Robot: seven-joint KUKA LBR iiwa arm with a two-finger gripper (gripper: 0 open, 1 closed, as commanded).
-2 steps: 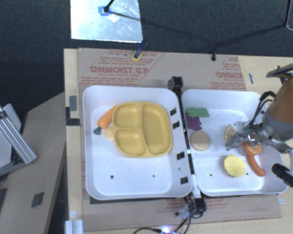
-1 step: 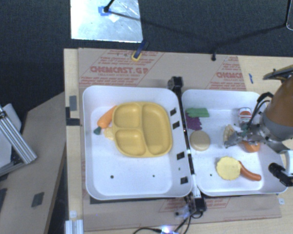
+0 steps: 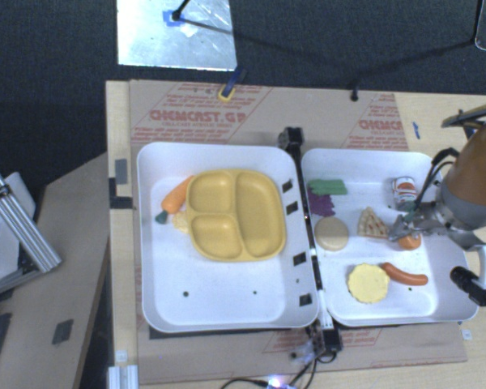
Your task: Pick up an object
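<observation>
1. Two white bins are sitting side by side, and the gripper (image 3: 405, 232) is working low in the right bin (image 3: 445, 298), reaching in from the arm (image 3: 478, 181) at that bin's far right side.
2. Its tip is hovering over or touching a small orange piece (image 3: 411, 240) just right of the waffle wedge (image 3: 373, 224); whether the jaws are spread or closed is something I cannot tell, since the wrist is covering them.
3. Other candidates are lying near that wedge: a sausage (image 3: 405, 275) below it, a yellow disc (image 3: 367, 284) below and left, a tan disc (image 3: 332, 233) to the left, and a small can (image 3: 403, 188) above and right.
4. To do this step well, the tool should be closing squarely around the orange piece alone (the wedge is crowding it), then lifting straight up.
5. Hard to read: what the orange piece is, whether contact is made, and the purple and green items (image 3: 326, 193) up and left of the wedge, which are blurring together.
6. Left of the wedge, across the divider, a yellow tray (image 3: 231, 215) is hiding part of a carrot (image 3: 176, 194).
</observation>
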